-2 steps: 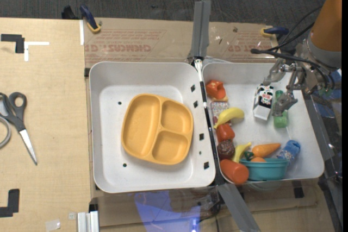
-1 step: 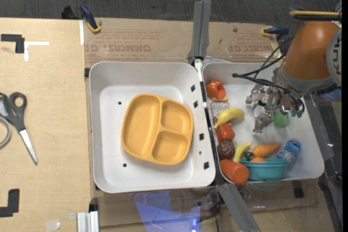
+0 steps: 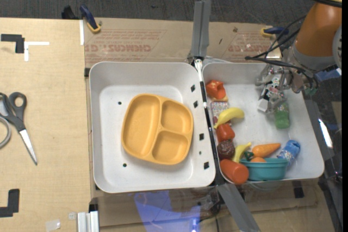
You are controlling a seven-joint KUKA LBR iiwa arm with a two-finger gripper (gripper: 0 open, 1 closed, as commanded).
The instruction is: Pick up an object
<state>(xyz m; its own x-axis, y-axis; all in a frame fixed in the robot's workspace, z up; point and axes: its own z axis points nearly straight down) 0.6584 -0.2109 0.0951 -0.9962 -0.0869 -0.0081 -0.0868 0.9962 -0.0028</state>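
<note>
My gripper (image 3: 270,96) hangs over the upper right part of the right bin (image 3: 310,133), under the orange-banded wrist (image 3: 321,30). A green object (image 3: 281,117) lies just below and to the right of it, close to its tip; I cannot tell whether they touch. Along the bin's left side lie a red tomato-like piece (image 3: 215,89), a banana (image 3: 229,116), a red piece (image 3: 225,132) and a dark brown piece (image 3: 225,148). At the front sit a red cup (image 3: 235,171), a teal bowl (image 3: 265,169), a carrot (image 3: 266,149) and a blue bottle (image 3: 290,150).
The left bin (image 3: 103,133) holds a yellow divided plate (image 3: 157,129). Scissors (image 3: 19,123) lie on the wooden bench at far left. A grey divider bar (image 3: 200,30) runs between the bins at the back, and cardboard (image 3: 136,43) lies behind them.
</note>
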